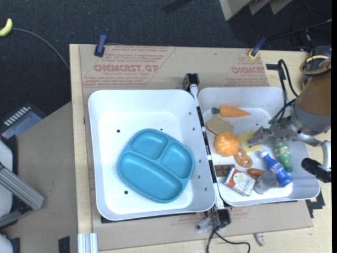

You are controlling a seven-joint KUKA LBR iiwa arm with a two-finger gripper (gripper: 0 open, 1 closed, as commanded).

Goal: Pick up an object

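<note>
The right bin holds several small objects: a carrot, a tan bread slice, an orange, a pretzel, a blue bottle, a green bottle and a small red and white box. My gripper hangs low over the middle right of this bin, just right of the orange and above the blue bottle. A yellow piece lies beside it. Nothing can be seen held in it.
The left bin carries a blue divided plate. The arm comes in over the right bin's right rim. A brown block and a grey cup lie near the front wall.
</note>
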